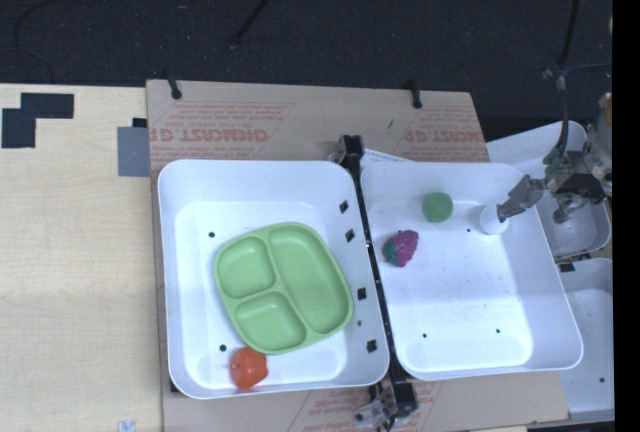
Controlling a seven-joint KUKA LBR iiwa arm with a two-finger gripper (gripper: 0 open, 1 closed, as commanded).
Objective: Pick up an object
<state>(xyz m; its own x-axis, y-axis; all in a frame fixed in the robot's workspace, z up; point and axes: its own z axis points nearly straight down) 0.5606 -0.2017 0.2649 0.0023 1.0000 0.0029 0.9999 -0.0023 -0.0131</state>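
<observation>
**On the bench: two bins and their contents**

Across the bench, listed by size.

1. Left bin (190,220): shallow, white, its right wall touching the neighbouring bin along a black clamp strip.
2. Right bin (470,320): shallow, white, lying nearer the arm's side.
3. Green tray (283,287): pale green, three compartments, lying flat and turned at an angle in the middle of the left bin.
4. Gripper (530,192): at the right bin's upper right rim, on a grey wrist reaching in from the right. Whether its fingers are apart or together cannot be told; no item is seen between them.
5. Orange lump (248,367): in the left bin's near corner, just beside the tray's lower edge.
6. Purple fruit (402,246): with a green patch, in the right bin near its left wall.
7. Green ball (437,207): in the right bin's far part, near the purple fruit.
8. White piece (492,218): small, round, between the green ball and the gripper.
</observation>
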